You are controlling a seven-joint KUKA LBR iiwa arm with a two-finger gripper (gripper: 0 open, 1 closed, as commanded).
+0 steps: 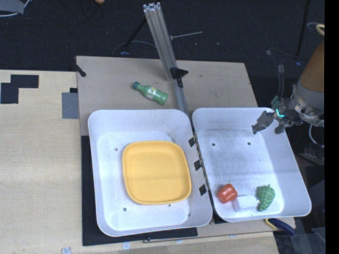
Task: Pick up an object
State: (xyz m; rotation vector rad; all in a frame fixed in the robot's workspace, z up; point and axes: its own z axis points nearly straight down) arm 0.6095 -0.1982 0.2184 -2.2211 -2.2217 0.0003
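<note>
Red pepper (227, 193) in right bin's (296, 165) near corner, well apart from gripper (270, 124); fingers spread, holding nothing.

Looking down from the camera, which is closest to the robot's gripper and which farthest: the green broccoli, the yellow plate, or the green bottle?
Measured from the gripper, at the right bin's upper right corner:
1. Broccoli, in the right bin's near right corner.
2. Green bottle, lying on the bench behind the left bin.
3. Yellow plate, in the left bin.
The bottle and plate are nearly too close to call.

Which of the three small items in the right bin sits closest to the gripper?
The green broccoli-like piece, at the right end of the row along the near wall. The white block and red pepper lie farther left of the gripper.
</note>
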